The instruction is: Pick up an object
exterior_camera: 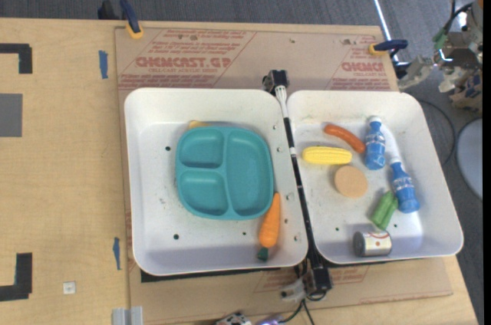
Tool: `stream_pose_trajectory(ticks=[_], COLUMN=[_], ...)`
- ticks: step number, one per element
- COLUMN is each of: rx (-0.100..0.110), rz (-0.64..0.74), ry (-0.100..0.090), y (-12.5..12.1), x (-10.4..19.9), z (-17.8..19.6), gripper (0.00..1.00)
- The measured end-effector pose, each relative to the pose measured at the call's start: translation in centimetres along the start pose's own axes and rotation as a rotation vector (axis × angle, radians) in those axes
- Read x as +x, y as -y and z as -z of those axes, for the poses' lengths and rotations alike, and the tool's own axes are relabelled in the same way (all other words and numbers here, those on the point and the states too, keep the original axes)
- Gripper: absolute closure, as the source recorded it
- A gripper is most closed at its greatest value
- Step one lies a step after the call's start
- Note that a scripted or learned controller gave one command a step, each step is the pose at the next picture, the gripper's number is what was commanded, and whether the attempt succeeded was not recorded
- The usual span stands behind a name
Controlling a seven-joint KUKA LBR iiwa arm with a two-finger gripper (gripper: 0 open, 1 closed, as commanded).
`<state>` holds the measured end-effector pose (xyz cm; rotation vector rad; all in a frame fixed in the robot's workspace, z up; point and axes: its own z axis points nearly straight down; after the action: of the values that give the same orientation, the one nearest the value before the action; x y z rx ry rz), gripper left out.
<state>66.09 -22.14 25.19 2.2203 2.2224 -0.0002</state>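
White plastic forms two shallow bins side by side on a printed cardboard sheet (192, 59) at the centre of the frame. The left bin (146, 162) holds a teal divided plastic plate (226, 172) lying flat. An orange toy carrot (269, 222) lies just beside the plate's lower right corner, against the bin's right wall. The right bin (437, 185) holds the other pickable pieces. A thin orange-red toy sausage (344, 136) lies near its top, with a yellow toy corn cob (327, 155) just below. A tan round disc (350, 182) sits at the middle. One small blue bottle (374, 142) lies to the upper right and a second blue bottle (403, 187) lower down. A green tilted piece (383, 210) is just beside that second bottle. A small white-and-red can (372, 243) lies on its side near the lower edge.
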Motion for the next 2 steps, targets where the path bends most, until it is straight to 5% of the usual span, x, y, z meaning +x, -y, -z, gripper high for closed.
stream_pose_trajectory(ticks=[1, 2], rx=[0.003, -0.001], rz=[-0.078, 0.296], ry=[-0.001, 0.000], y=[-0.5, 2.3], x=[3.3, 6.3], z=[-11.6, -16.7], gripper=[0.00, 0.00])
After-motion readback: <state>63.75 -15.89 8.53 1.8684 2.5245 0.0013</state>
